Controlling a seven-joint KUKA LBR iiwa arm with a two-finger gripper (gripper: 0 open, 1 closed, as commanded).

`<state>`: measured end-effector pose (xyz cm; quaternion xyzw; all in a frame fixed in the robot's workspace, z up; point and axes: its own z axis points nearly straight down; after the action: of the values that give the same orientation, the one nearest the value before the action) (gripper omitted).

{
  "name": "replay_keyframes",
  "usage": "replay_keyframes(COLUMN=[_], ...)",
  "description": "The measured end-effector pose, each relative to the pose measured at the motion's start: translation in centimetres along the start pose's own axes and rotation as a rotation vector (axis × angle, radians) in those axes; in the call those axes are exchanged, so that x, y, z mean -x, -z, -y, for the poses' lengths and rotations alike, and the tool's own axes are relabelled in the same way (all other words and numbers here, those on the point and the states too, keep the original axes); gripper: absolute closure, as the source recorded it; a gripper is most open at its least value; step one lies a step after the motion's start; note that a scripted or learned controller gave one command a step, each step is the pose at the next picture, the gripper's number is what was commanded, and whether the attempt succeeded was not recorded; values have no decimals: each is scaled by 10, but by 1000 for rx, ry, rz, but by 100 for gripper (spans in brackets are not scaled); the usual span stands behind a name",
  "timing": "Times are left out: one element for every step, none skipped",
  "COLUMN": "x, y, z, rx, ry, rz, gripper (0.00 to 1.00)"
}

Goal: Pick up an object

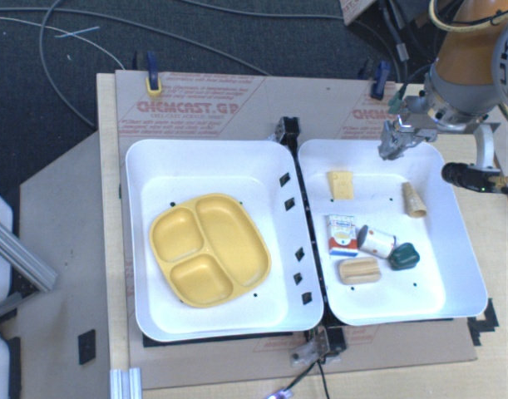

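**Right bin: candidates for pickup, handling notes**

My end effector hangs over the right bin's far rim, holding nothing; I cannot tell how it is set.

- Yellow block, far part of the bin, alone: I judge it light, flat-sided, the easiest take across its narrow width.
- Small carton: light, crushable; touching the tube.
- Tan roll and green piece: rounded, likely to slip.
- Brown stick: slim, grip across middle.
- Left bin: yellow tray, too broad.
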<state>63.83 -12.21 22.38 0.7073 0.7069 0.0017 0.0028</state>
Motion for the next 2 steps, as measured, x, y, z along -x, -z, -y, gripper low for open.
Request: replay_keyframes(x=[0, -52], y=[39, 25], z=[-1, 19], rx=[-2, -10], ry=[2, 4], rz=[-1, -4], gripper=[100, 100])
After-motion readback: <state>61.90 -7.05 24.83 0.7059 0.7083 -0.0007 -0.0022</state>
